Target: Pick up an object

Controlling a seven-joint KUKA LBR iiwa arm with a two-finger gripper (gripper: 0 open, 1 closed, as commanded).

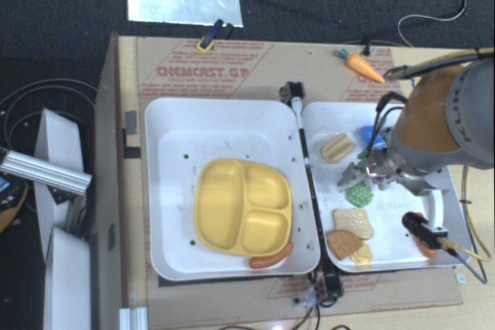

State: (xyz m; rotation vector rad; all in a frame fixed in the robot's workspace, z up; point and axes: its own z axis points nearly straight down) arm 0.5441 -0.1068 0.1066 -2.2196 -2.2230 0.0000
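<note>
My gripper (363, 174) hangs low over the middle of the right bin (402, 113). Just below its tip lies a green knobbly object (359, 195). A tan bread roll (337, 147) rests to the upper left of the gripper, and a blue object (377, 138) shows partly behind the arm. Near the bin's front lie a pale cracker (353, 222), a brown toast slice (342, 243) and a yellowish piece (362, 253). I see nothing lifted off the bin floor.
The left bin (178, 120) holds a yellow divided plate (242, 205), with a red sausage (271, 257) at its front edge. A toy carrot (361, 66) lies on the cardboard behind the right bin. A small orange piece (427, 247) sits at the right bin's front right.
</note>
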